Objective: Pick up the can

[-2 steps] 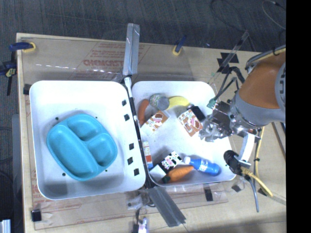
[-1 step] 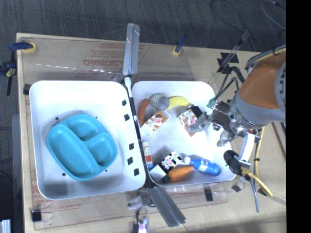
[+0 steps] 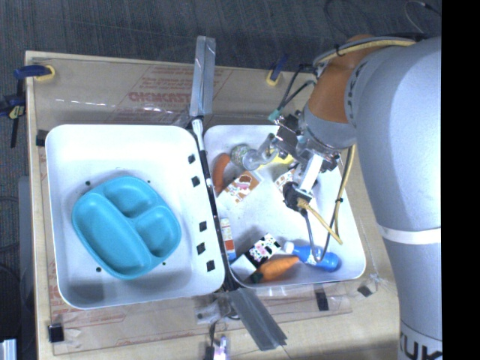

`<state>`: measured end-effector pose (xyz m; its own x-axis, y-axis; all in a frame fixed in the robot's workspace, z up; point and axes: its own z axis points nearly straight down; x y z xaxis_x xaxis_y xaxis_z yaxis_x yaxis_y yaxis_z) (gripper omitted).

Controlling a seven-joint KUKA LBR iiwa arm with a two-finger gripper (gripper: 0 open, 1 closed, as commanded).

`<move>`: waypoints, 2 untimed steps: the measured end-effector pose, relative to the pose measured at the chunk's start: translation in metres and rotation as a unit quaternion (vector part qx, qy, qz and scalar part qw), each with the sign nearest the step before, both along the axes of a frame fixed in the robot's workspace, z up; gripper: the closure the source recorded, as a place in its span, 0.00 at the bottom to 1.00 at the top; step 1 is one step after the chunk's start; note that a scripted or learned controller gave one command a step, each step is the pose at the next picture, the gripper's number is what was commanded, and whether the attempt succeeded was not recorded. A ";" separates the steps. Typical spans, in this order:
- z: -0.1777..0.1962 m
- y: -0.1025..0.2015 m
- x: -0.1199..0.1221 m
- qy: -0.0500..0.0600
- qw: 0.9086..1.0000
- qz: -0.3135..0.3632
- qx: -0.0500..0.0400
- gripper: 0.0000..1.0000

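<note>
- Shiny silver metal can (image 3: 241,156): at the far end of the right shallow white bin (image 3: 264,217), just beside the claw (image 3: 268,152), on its divider side.
- Claw: whether spread or pressed together cannot be told.

The left bin (image 3: 112,137) holds a blue divided plate (image 3: 124,227). In the right bin (image 3: 351,235), the gripper (image 3: 268,154) is low at the far end, just beside a silvery can (image 3: 241,156) (whether they touch is unclear). A small printed carton (image 3: 241,188) lies near the can. An orange carrot (image 3: 281,267) and a blue object (image 3: 324,261) lie along the near wall.
</note>
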<state>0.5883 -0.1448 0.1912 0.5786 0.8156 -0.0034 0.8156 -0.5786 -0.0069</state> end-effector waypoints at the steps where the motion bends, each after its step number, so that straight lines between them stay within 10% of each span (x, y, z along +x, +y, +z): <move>1: -0.103 0.015 0.042 -0.001 1.000 0.011 0.000 0.00; 2: 0.069 -0.035 0.069 -0.002 0.999 -0.032 0.000 0.00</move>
